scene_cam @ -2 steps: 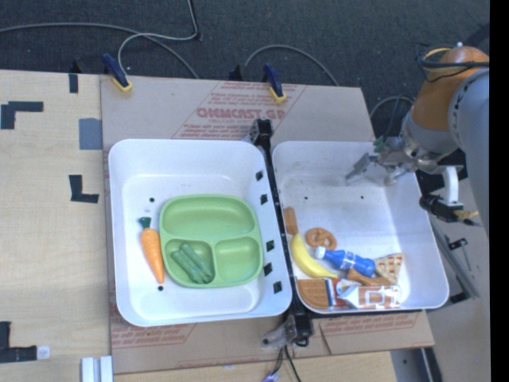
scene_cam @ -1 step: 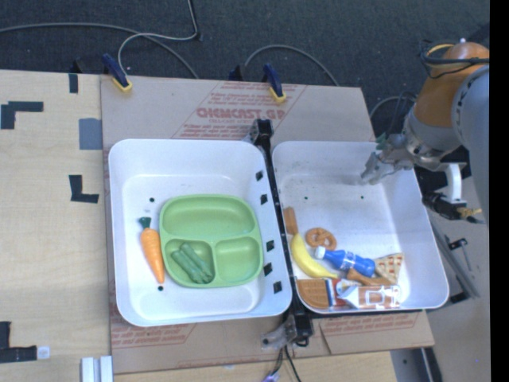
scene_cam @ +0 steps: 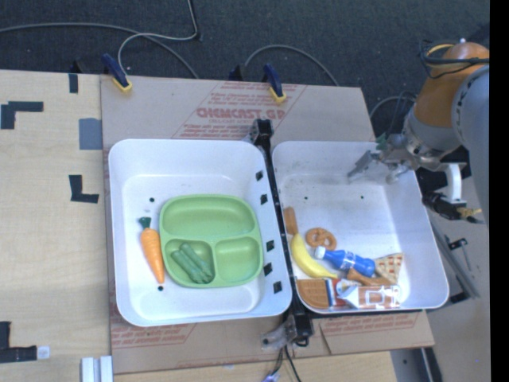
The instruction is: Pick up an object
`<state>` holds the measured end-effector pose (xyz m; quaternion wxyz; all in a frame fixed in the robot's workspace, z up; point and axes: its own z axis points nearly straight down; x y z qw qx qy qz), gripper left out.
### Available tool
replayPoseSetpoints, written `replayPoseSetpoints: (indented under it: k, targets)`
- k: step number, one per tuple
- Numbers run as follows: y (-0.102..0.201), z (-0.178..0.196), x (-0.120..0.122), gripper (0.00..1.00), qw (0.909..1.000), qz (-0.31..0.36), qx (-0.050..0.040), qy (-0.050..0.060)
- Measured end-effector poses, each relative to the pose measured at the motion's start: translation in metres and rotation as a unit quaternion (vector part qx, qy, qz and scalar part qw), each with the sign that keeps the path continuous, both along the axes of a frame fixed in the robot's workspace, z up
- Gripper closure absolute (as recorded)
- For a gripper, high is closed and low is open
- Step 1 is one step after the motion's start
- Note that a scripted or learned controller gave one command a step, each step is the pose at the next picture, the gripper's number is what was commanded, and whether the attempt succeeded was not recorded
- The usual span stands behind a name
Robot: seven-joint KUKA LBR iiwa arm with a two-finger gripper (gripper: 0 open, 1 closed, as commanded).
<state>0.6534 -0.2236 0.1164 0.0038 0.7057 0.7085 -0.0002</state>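
Note:
My gripper (scene_cam: 371, 173) hovers over the upper right part of the right bin (scene_cam: 413, 213), open, with nothing between its spread fingers. The toys lie well below it, along that bin's lower edge: a yellow banana (scene_cam: 305, 261), a brown pretzel (scene_cam: 320, 236), a blue bottle (scene_cam: 345, 259), a waffle piece (scene_cam: 390, 266), a thin orange stick (scene_cam: 290, 220), a brown bread slice (scene_cam: 313, 294) and a white and red packet (scene_cam: 368, 296). All lie apart from the gripper.
The left bin (scene_cam: 127, 173) holds a green divided plate (scene_cam: 212, 228) with green beans (scene_cam: 191, 262) in one compartment, and a carrot (scene_cam: 151, 250) beside it. A black divider (scene_cam: 270, 205) runs between the bins. Cables and clamps sit at the far edge.

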Motion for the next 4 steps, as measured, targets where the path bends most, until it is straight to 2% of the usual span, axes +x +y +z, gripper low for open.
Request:
replayPoseSetpoints:
  k: [1, 2, 3, 4]
  targets:
    - [0.093, 0.027, 0.015, 0.00, 1.0000, -0.001, 0.0035, 0.002]
    - [0.038, 0.022, 0.011, 0.00, 1.0000, -0.002, 0.0022, 0.003]
    - [0.104, 0.064, -0.059, 0.00, 1.0000, -0.001, 0.0028, 0.003]
    - [0.104, 0.030, -0.090, 0.00, 1.0000, -0.001, 0.0029, 0.004]
